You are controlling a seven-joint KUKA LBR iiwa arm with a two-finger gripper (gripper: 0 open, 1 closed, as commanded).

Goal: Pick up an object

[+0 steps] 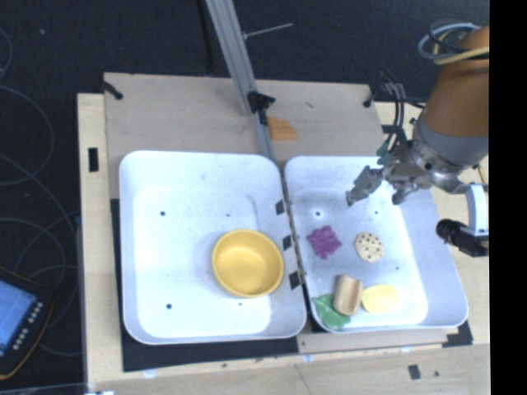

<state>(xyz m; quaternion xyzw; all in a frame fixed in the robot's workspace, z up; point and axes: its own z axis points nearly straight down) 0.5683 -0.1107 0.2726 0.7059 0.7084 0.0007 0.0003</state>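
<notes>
My gripper (380, 192) hangs over the back of the right bin (428, 220), open, with nothing between its two spread fingers. In front of it, on the bin floor, lie a purple lumpy object (324, 241) and a round speckled cookie (369, 247). Nearer the front edge sit a tan cylinder (347, 294), a yellow lemon-like object (380, 299) and a green piece (326, 311) partly under the cylinder. A yellow bowl (247, 262) stands in the left bin (165, 196), toward its front right.
A grey metal rail (235, 52) runs from the top of the view down to the divide between the bins. A small orange piece (281, 129) lies on the bench behind the bins. The bench edge runs close along the bins' front.
</notes>
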